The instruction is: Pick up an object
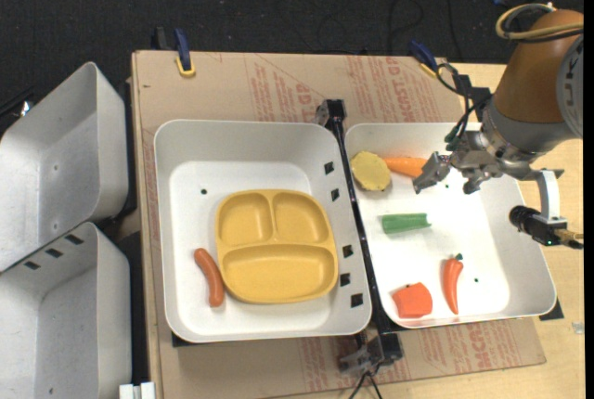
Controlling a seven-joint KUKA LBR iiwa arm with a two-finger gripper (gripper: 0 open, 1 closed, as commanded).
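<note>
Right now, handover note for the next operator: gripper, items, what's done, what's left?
Gripper: open, holding nothing, over the back of the right bin beside the carrot.
Right bin: yellow slice, carrot, green stick, chili pepper, orange piece.
Left bin: yellow divided plate, sausage.
Done: no pick yet.
Left: grasp and lift one item.

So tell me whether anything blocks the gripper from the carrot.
Nothing visible does. The gripper hangs open just right of the carrot, bare bin floor between them. The yellow slice lies on the carrot's far, left side.
</note>
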